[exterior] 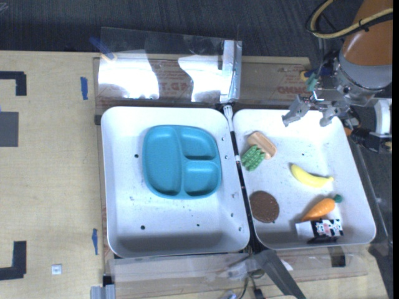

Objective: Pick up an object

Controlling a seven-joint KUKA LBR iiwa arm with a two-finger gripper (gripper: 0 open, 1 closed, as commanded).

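Tool (310, 111) spread open, holding nothing, hovering over far edge of right bin (358, 167). Banana (310, 176), carrot (318, 208), cookie (264, 205) lie loose below, well apart; easy single picks.

Open floor separates the banana (310, 177) from the bun (261, 144).

Slanted overhead view of both bins (115, 185).

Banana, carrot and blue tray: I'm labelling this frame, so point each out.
banana (310, 176), camera view, middle of its yellow body
carrot (317, 208), camera view, orange body
blue tray (182, 161), camera view, centre divider
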